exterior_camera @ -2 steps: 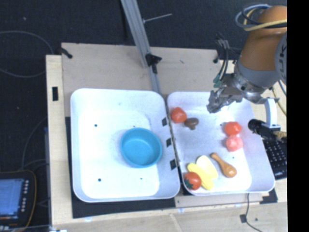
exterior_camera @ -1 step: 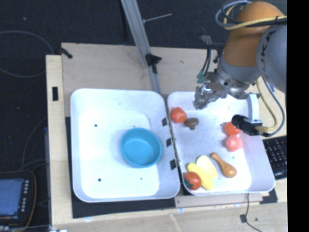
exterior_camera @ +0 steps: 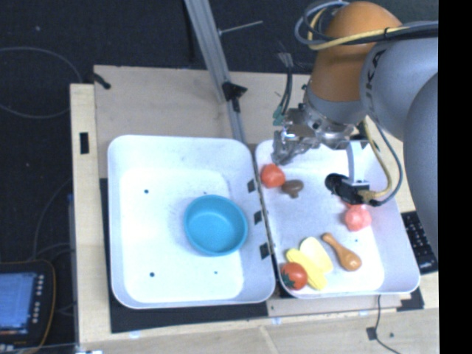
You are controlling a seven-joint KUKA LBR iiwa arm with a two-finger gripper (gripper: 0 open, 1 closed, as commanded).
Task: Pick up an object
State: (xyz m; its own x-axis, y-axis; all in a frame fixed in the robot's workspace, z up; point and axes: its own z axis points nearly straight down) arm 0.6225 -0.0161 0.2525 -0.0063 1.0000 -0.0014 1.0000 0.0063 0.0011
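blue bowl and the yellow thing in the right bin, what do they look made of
blue bowl: probably plastic, smooth with a slight sheen; the colour is even and saturated and the rim looks thin and moulded.
yellow thing: probably plastic or foam toy food, matte; flat uniform colour and rounded edges, but too small to tell which.

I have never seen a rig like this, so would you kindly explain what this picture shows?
One camera looks down at a slant on a bench. The grey robot arm with an orange band reaches in from the right. Its gripper hangs over the right white bin, just above a red-orange ball. I cannot tell whether it grips anything. That bin also holds a small brown lump, a pink ball, a yellow flat piece, a red tomato-like ball and a brown club-shaped piece. The left white bin holds a round blue bowl.
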